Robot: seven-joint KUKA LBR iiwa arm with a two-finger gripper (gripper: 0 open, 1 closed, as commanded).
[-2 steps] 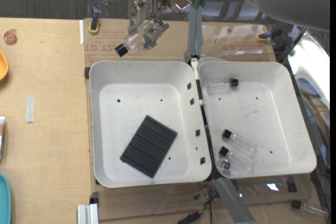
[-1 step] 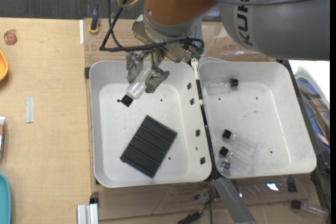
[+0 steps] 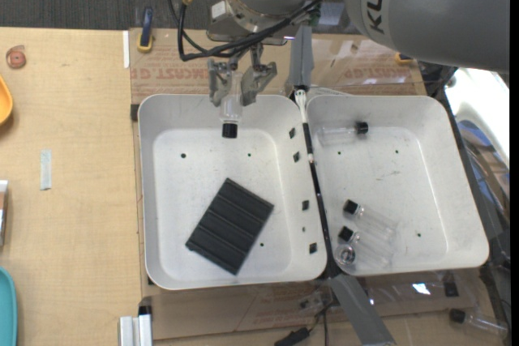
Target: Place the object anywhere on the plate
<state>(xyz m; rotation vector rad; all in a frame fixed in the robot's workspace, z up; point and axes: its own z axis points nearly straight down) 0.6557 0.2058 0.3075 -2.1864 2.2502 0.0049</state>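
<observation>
A black ridged rectangular plate (image 3: 231, 224) lies flat on the floor of the left bin (image 3: 162, 174), towards its front. My gripper (image 3: 237, 100) hangs over the back wall of that bin, well behind the plate. A small clear vial (image 3: 229, 116) with a black cap at its lower end hangs upright from the fingertips, and the gripper is shut on it. The cap sits just above the bin floor near the back wall.
The right bin (image 3: 438, 174) holds a clear vial (image 3: 340, 131) with a black cap near its back and several more vials (image 3: 361, 232) near its front left. A row of small black clips runs along the wall between the bins (image 3: 308, 174).
</observation>
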